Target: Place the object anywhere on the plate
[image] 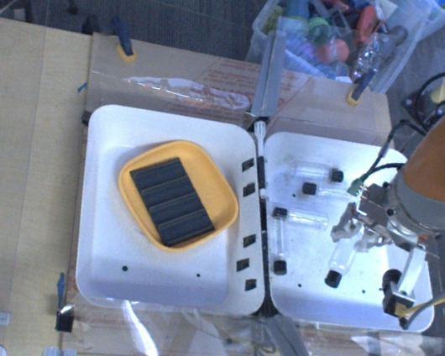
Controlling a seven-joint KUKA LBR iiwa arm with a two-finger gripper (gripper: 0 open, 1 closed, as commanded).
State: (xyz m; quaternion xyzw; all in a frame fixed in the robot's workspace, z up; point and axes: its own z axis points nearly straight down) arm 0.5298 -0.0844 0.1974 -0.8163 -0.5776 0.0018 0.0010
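A yellow square plate point(134, 176) lies in the left bin point(89, 260). A black ribbed rectangular block point(174, 201) rests flat on it, turned diagonally. My gripper point(356, 231) hangs over the right bin point(303, 302), near its right side, far from the plate. A clear vial with a black cap point(337, 263) lies just below the gripper's metal end. Whether the gripper touches the vial cannot be told from here.
Several more clear vials with black caps point(322, 175) lie scattered in the right bin. Black clips point(249, 189) line the divider between the bins. A tub of coloured toys point(335, 22) stands behind the bench.
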